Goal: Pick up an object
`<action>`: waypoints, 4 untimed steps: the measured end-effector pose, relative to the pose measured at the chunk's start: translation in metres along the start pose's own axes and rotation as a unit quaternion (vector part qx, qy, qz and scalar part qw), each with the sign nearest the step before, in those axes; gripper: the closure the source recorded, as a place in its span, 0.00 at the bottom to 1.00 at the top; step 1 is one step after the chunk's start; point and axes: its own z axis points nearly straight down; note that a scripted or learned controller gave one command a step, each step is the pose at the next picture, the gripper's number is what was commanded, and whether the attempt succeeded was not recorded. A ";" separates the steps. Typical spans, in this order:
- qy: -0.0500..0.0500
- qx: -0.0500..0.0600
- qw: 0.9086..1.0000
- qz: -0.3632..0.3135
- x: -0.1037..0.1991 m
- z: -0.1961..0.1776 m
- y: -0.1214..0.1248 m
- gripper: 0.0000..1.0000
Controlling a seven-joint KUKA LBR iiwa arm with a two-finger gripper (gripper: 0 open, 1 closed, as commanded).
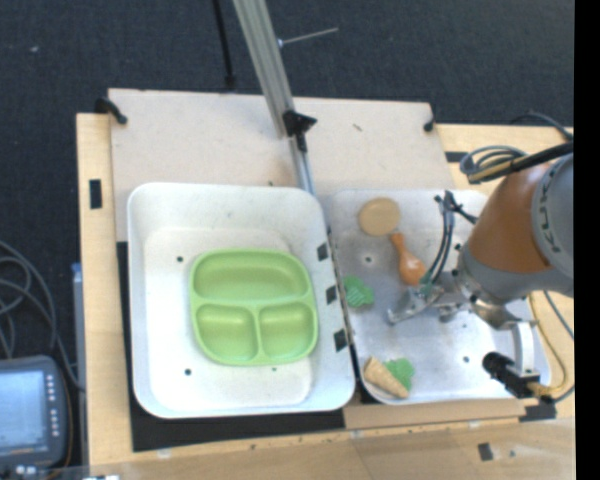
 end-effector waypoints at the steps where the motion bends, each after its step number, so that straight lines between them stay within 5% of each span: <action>1: 0.000 -0.003 1.000 0.003 -0.001 -0.013 0.002 1.00; 4: -0.001 -0.005 1.000 -0.002 -0.007 -0.175 0.003 1.00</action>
